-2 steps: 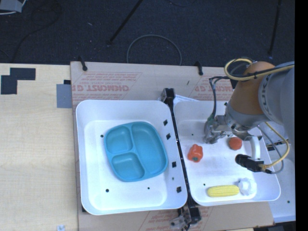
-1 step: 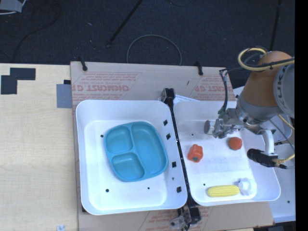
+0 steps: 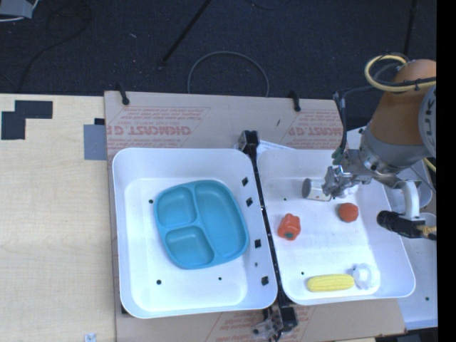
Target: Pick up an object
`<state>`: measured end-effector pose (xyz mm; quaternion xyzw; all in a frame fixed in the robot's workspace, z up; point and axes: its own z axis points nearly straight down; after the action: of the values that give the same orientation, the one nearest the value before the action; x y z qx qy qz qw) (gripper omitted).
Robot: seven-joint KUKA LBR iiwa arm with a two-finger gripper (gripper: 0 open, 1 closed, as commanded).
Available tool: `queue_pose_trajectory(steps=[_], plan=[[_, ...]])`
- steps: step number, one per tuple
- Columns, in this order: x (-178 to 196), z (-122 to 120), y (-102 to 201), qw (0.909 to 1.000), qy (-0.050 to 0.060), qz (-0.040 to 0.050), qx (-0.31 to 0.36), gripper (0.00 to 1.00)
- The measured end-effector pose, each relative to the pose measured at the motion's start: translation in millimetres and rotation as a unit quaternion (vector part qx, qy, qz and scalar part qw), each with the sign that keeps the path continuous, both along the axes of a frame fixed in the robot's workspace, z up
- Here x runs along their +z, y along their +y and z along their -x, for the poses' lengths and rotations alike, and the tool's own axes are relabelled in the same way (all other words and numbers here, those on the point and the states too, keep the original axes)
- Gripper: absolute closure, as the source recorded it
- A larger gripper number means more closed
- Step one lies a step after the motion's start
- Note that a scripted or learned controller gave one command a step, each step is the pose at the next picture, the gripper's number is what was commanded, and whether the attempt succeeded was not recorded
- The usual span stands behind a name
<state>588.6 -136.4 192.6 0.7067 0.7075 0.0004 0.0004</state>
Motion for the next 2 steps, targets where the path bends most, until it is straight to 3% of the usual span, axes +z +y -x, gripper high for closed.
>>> queue_pose_trajectory(steps=[1,2], plan=[[61,2,-7,1.0000,-0.001,0.0005,-0.001,1.00],[51,3,48,1.0000,0.002,-0.0009,0.001,1.00]])
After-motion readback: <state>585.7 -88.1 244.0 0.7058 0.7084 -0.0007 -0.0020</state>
